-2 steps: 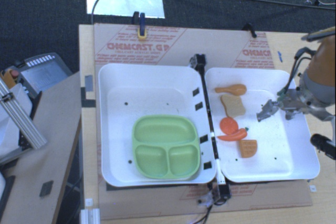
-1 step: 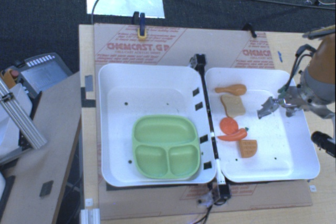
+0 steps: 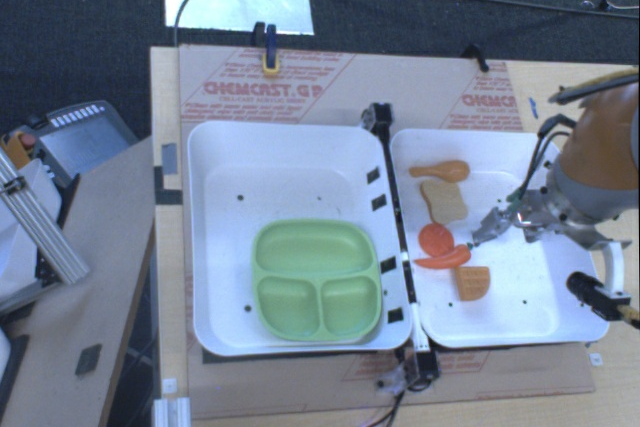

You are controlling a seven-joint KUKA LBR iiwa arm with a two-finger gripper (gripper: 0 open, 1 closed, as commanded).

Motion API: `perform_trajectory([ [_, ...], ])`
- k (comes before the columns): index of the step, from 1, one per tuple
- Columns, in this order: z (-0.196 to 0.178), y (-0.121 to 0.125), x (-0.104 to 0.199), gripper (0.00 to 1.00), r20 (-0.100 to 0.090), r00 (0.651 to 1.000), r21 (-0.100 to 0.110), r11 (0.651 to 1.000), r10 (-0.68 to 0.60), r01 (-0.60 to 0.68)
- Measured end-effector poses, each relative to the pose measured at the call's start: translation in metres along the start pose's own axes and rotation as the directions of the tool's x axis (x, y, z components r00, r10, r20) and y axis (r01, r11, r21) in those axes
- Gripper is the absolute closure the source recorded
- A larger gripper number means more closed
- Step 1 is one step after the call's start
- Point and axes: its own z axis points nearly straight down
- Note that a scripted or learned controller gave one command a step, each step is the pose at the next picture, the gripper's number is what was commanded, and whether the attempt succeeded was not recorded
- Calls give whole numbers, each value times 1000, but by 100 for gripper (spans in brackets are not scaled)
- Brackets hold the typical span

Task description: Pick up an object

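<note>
A green divided plate (image 3: 318,280) fills the left bin (image 3: 215,165). In the right bin (image 3: 535,320), food pieces cluster near the divider; the hand (image 3: 484,233), fingers narrow and holding nothing, points at the red tomato slice (image 3: 435,238), seemingly lining up a grasp.

The arm (image 3: 600,155) was bulky and rounded, its upper section a dull orange-brown that gave way to a pale grey wrist housing below. Thin dark cables looped along its near side. The pincer (image 3: 483,234) at its end was small, slim and grey metal, with a speck of green by its base.
</note>
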Motion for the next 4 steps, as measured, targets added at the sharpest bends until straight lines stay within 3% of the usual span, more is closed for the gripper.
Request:
perform_trajectory([
  [1, 47, 4, -1, 0, 5, 1000, -15, 1000, 1, -1],
  [2, 38, 2, 0, 100, 2, 1000, -8, 1000, -1, 1],
  [4, -85, 6, -10, 100, 4, 1000, -13, 1000, -3, 3],
])
